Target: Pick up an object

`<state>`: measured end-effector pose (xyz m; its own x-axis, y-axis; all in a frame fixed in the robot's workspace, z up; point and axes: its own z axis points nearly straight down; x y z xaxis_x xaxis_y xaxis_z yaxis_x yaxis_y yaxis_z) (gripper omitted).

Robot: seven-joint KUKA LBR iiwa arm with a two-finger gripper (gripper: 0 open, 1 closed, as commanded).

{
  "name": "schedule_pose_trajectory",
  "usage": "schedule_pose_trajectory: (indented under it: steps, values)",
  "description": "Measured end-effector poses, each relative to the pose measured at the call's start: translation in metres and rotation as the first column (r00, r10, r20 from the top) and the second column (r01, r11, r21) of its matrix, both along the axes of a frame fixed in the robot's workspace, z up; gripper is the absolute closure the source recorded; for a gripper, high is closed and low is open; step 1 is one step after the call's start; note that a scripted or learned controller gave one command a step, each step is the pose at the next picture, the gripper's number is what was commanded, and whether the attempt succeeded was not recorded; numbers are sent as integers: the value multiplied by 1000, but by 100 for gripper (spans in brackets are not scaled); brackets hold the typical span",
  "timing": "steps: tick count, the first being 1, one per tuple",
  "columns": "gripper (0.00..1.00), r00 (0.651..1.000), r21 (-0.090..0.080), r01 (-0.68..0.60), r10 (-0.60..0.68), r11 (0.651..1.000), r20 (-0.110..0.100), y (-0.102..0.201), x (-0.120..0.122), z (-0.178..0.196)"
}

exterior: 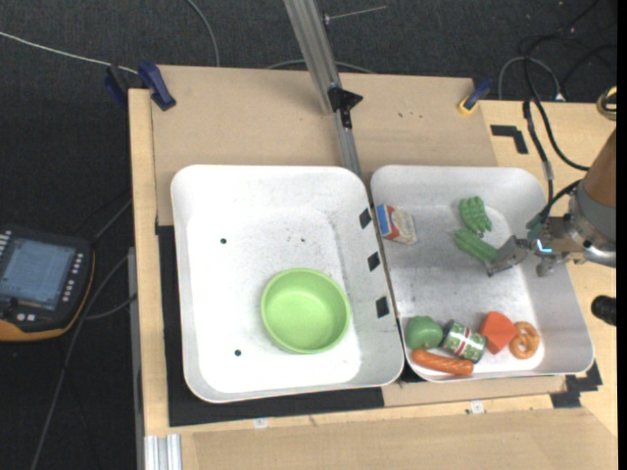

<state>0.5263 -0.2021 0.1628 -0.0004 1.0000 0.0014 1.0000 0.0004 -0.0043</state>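
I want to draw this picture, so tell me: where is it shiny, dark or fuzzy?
In the camera view, soft even light; the white bins look bright, without harsh glare. The green bowl casts a faint shadow. The gripper looks a bit fuzzy. The floor is dark around the bench.

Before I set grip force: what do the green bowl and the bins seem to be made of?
The round lime-green bowl looks like moulded plastic: uniform colour, smooth matte sheen. The two shallow white bins look like thin formed plastic too, with rounded corners and lips, though coated metal can't be ruled out.
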Motion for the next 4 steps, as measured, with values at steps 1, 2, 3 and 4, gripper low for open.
schedule_pose_trajectory:
  steps: [1, 2, 3, 4]
  values:
    - [0, 1000, 0, 0, 0, 1000, 0, 7, -6, -46]
    - [100, 1000, -1, 0, 0, 1000, 6, 7, -4, -34]
    - [100, 1000, -3, -1, 1, 1000, 10, 15, 1, 24]
    - [100, 1000, -3, 0, 0, 1000, 9, 8, 8, 73]
